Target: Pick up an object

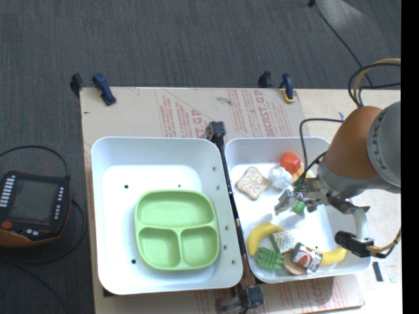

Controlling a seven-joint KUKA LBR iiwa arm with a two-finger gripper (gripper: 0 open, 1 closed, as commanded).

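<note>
The right bin (314, 146) holds several toy foods. A square cracker (252, 182) lies at its left, with a white crumpled piece (281, 176) and a red-orange piece (291, 161) behind it. A yellow banana (261, 236), a speckled white piece (285, 240), a green leafy piece (268, 259), a red-and-white can (305, 259) and a second yellow piece (335, 256) crowd the front. My gripper (289, 202) hangs low over the middle of this bin, right of the cracker. A small green piece (299, 207) sits right against it.
The left bin (108, 159) carries a light green divided plate (177, 229). The black divider (226, 175) runs between the bins. The arm's orange band (353, 146) looms over the right bin's far right side. A teach pendant (33, 208) lies off the bench at left.
</note>
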